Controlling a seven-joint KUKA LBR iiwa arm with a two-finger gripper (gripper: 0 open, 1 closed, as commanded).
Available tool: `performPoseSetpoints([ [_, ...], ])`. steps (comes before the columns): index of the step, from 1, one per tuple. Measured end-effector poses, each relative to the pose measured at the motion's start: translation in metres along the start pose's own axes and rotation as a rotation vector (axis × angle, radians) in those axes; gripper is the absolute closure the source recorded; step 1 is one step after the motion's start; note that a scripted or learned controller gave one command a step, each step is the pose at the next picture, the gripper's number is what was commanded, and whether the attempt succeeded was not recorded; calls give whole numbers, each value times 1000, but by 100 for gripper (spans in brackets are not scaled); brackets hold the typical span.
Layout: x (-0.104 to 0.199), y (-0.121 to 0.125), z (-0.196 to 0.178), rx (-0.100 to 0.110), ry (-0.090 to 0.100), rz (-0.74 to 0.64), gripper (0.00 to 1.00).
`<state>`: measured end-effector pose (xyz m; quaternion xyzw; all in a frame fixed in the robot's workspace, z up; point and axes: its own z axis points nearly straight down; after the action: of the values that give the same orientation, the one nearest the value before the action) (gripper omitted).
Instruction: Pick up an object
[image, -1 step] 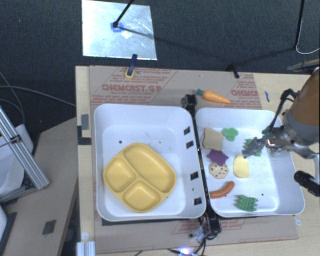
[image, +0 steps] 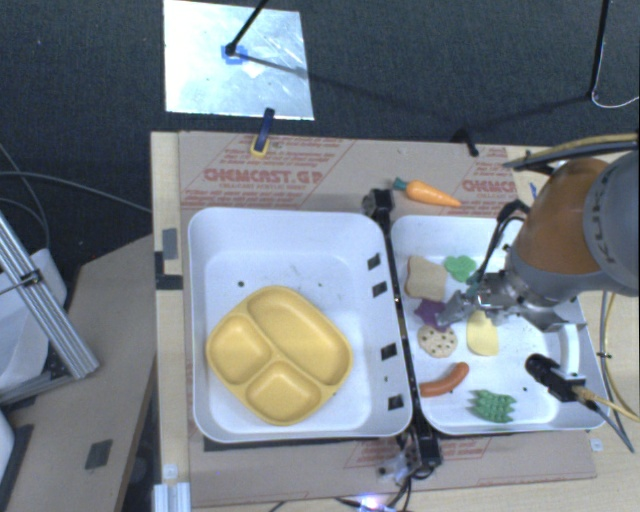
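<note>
The right bin (image: 575, 425) holds several toy foods: a bread slice (image: 424, 277), a green leafy piece (image: 461, 267), a purple piece (image: 429, 312), a cookie (image: 437, 342), a pale yellow piece (image: 484, 337), a sausage (image: 444, 379) and a green pea pod (image: 492, 405). My gripper (image: 462, 303) is low over the middle of this bin, between the purple piece and the pale yellow piece and just below the leafy piece. Nothing is visibly held in it. The grey arm (image: 570, 240) covers the bin's right side.
The left bin (image: 300, 235) holds a yellow divided plate (image: 279, 352). A toy carrot (image: 428, 193) lies on the cardboard behind the right bin. A black part (image: 553, 378) sticks out near the right bin's front right corner. Clips line the wall between the bins.
</note>
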<state>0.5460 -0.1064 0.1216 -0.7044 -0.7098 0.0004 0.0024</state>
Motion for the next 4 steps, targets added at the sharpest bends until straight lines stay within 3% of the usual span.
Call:
performPoseSetpoints([
  [1, -41, -51, 40, 1, -3, 12, 0],
  [2, -104, -16, 36, -9, -8, 9, 0],
  [3, -21, 49, 20, -13, 0, -5, 0],
  [4, 123, 128, -70, -22, 4, -13, 0],
])
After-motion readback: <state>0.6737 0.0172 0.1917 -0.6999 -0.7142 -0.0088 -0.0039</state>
